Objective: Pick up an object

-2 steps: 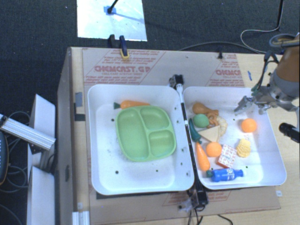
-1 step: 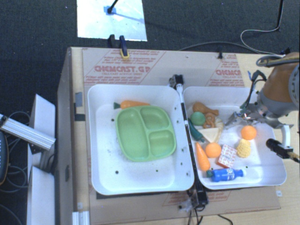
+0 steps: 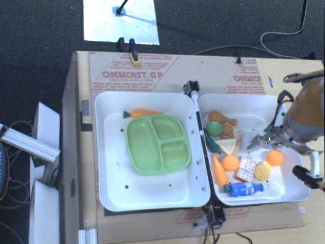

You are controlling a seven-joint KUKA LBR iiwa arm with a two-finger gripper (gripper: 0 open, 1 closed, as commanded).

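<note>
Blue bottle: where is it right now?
The blue bottle lies on its side at the near edge of the right bin, below the red-and-white box and right of the carrot.

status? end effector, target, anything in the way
End effector low in right bin, holding nothing visible. Orange ball beside it. Toys crowded: yellow lemon, blue bottle.

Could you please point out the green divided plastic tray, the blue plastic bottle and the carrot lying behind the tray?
Green divided plastic tray (image 3: 158, 144): camera view, centre where its dividers meet.
Blue plastic bottle (image 3: 246, 188): camera view, middle of its body.
Orange toy carrot (image 3: 144, 113): camera view, middle of its length.
</note>
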